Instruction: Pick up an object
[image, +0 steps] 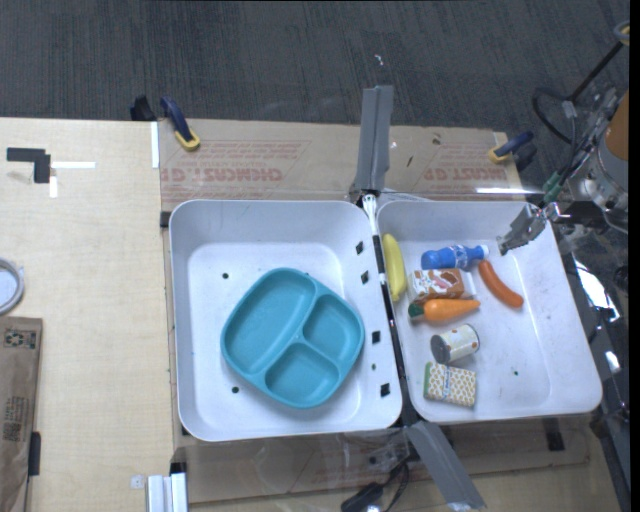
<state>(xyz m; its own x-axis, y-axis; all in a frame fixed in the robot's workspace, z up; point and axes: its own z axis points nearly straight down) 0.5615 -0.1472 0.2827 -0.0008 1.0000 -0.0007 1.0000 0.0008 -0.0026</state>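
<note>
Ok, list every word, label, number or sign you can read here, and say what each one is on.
"CHEMC...": red print, upside down, on the cardboard sheet behind the bins; the rest is too blurred to spell.
Recycling-type symbol: on the brown cardboard piece at the left edge.
Label on the blue bottle: too small to read.
Print on the small can, the snack box and the patterned packet: too blurred to read.
</note>
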